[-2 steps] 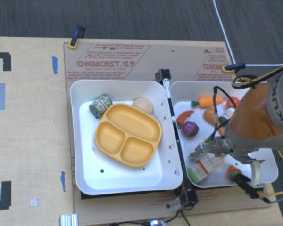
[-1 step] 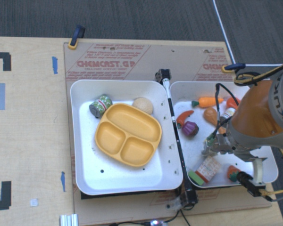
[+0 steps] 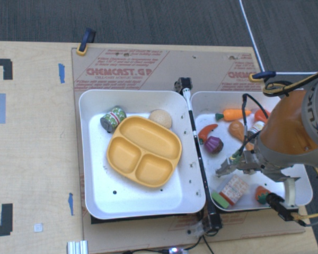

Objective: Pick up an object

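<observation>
Arm [image 3: 291, 126], grey with an orange band, reaches in from three o'clock over the right bin [image 3: 302, 194]. Its gripper [image 3: 234, 165] hangs low above the bin's middle, just above a small boxed packet [image 3: 233, 189] lying toward six o'clock; whether the jaws are released or clenched I cannot tell, and nothing shows between them. Toward eleven o'clock of the gripper lie a purple toy vegetable [image 3: 213, 144] and a red pepper [image 3: 206, 130]; at twelve o'clock sit an orange carrot [image 3: 234, 114] and a tan piece [image 3: 236, 129]. The left bin [image 3: 95, 194] holds a yellow divided plate [image 3: 144, 151] at its centre, with a green can [image 3: 113, 119] at ten o'clock and a beige ball [image 3: 161, 118] at twelve o'clock.
</observation>
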`<state>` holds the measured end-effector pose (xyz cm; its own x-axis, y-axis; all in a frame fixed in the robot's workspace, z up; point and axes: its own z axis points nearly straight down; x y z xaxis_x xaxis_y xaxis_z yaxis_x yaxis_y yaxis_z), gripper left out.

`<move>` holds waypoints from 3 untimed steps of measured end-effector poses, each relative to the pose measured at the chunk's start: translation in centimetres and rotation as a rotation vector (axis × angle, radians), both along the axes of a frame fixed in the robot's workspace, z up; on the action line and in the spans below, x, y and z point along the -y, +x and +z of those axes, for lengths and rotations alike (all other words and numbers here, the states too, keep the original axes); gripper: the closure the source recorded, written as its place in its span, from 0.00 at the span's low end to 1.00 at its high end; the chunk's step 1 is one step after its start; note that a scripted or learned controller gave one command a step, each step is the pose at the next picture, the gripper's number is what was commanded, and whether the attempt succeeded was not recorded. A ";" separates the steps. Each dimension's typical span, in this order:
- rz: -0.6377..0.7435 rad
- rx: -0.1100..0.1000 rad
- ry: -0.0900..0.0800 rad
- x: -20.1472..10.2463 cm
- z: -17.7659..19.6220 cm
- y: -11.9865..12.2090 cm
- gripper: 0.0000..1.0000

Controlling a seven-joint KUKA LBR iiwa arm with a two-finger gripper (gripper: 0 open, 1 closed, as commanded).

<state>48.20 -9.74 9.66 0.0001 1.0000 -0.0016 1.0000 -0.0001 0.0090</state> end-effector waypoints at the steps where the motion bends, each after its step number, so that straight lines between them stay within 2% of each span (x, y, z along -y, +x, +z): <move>1: -0.001 -0.007 0.002 -0.5 -1.1 -0.2 0.00; 3: 0.000 -0.007 0.001 -0.5 -1.1 -0.2 0.00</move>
